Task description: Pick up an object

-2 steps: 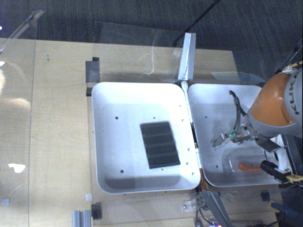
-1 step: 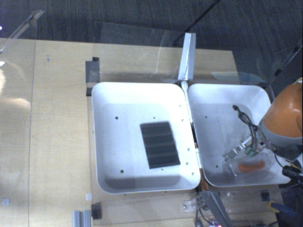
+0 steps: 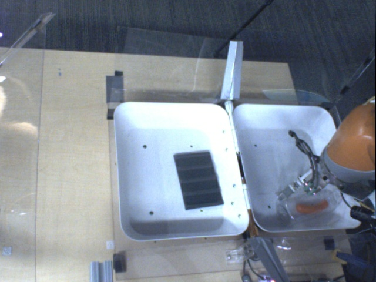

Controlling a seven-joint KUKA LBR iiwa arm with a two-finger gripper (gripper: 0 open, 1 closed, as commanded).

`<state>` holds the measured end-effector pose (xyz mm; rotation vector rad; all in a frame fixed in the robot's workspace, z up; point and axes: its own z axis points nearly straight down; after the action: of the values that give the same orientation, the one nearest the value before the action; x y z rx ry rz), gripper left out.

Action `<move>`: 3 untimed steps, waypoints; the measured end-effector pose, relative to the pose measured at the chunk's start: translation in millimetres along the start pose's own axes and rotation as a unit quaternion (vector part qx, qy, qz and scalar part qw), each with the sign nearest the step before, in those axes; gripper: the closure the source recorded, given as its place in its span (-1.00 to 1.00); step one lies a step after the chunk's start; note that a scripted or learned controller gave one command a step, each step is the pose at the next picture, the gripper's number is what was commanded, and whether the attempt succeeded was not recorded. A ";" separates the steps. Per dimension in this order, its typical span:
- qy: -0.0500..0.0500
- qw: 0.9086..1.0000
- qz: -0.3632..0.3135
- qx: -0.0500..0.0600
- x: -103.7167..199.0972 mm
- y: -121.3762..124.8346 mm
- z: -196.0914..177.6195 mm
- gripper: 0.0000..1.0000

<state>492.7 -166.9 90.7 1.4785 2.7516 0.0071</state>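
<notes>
**Arm reaches low into the right bin, over a small orange object**

Two shallow white bins sit side by side on a pale wooden bench (image 3: 70, 157). The left bin (image 3: 135, 157) holds a dark ribbed rectangular pad (image 3: 198, 180), lying flat near the middle and turned slightly off square. It sits well apart from the arm.

The right bin (image 3: 264, 128) holds a small orange object (image 3: 311, 206), long and thin, lying on the floor near the bin's near right corner. Something clear, perhaps a bit of plastic, seems to lie around it, though this is hard to make out.

The arm enters from the right, its orange band (image 3: 355, 140) bulking over the bin's right edge. It angles down and leftward, so the gripper (image 3: 301, 188) sits low, just beside and slightly to the far left of the orange object. This placement suggests the orange object is the target. A black cable (image 3: 302, 145) loops from the wrist.

Whether the fingers are spread or pressed together cannot be told; metal parts blur there. Nothing is seen pinched between them.
</notes>
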 end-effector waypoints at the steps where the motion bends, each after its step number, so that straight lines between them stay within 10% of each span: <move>1: 0.005 0.999 0.032 0.003 32.8 80.6 -10.9 -1.00; 2: 0.003 1.000 0.031 0.001 32.1 83.3 -22.2 1.00; 3: 0.003 1.000 0.031 0.001 32.0 83.2 -22.2 -1.00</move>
<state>543.9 -94.2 113.5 1.5662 2.7093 0.0103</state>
